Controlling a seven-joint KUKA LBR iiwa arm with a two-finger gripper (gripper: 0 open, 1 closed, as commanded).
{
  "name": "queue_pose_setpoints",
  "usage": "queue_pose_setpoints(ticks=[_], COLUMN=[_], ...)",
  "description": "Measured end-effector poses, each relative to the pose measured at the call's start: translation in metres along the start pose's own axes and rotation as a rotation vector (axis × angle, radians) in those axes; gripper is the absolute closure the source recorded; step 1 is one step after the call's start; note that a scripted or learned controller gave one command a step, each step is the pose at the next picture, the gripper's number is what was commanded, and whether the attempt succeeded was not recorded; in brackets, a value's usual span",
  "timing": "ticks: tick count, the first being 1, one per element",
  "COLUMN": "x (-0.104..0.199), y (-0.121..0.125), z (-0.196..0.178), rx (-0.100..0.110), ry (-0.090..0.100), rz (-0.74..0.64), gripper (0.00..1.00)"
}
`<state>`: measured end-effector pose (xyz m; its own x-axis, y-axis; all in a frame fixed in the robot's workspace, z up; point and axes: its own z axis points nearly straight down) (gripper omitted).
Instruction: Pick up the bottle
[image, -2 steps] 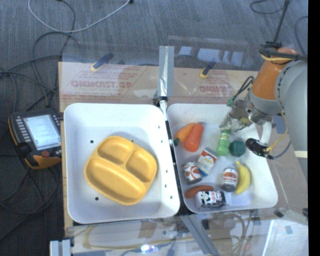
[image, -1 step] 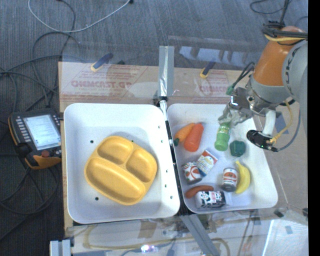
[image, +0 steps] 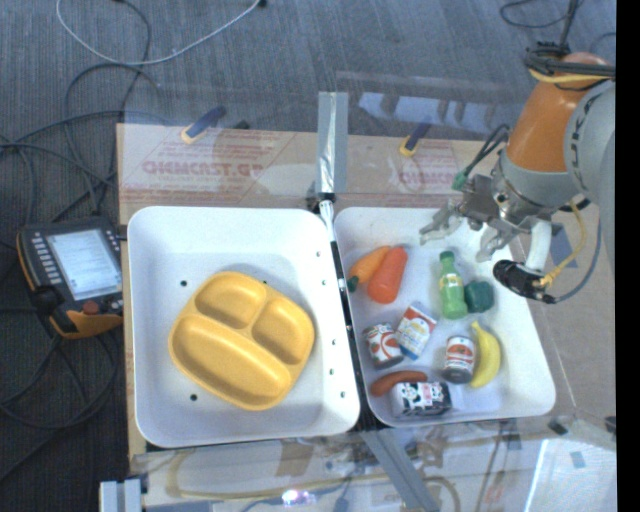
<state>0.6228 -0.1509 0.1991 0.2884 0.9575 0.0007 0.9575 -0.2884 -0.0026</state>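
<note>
Bottle (image: 451, 286) lying lengthwise, cap toward far rim (green cap), gripper (image: 464, 232) above, fingers spread

Two shallow white bins (image: 150, 400) sit side by side; the left one holds one yellow sectioned plastic tray (image: 243, 338). The right bin holds one green plastic bottle (image: 451, 289), one yellow banana (image: 487, 354), two orange carrots (image: 387, 275), one dark green block (image: 479, 295), one red sausage (image: 397, 381), two small cans (image: 459, 358), one small white carton (image: 416, 330) and one black-and-white patterned container (image: 421, 398).
</note>
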Motion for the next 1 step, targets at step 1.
queue_pose_setpoints(ticks=[1], x=[-0.0512], y=[0.0112], z=[0.1022], rx=[-0.003], ry=[0.001], rz=[0.013], gripper=[0.0])
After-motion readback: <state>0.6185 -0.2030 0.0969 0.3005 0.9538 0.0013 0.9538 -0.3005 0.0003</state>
